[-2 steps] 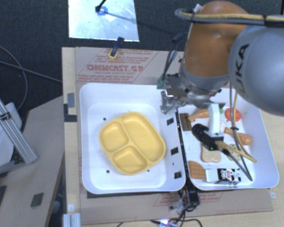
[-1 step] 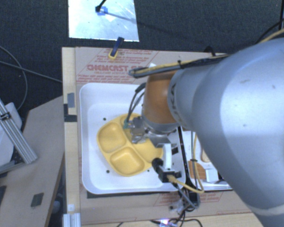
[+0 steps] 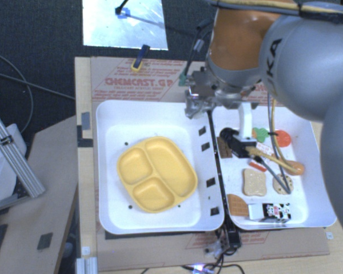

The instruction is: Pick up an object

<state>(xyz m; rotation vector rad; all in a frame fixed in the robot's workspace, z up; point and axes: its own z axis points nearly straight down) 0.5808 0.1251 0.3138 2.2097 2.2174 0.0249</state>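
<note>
Yellow divided tray (image 3: pixel 156 173) lies alone in the left bin (image 3: pixel 111 210); the small objects crowd the right bin (image 3: pixel 314 210). My gripper (image 3: pixel 195 106) hangs over the divider at the far edge; its state I cannot tell. Descending here, I risk hitting the rim.

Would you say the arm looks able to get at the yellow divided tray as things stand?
Probably yes: the yellow divided tray lies alone and uncovered in the left bin, and the arm hangs just above the divider beside it.
</note>
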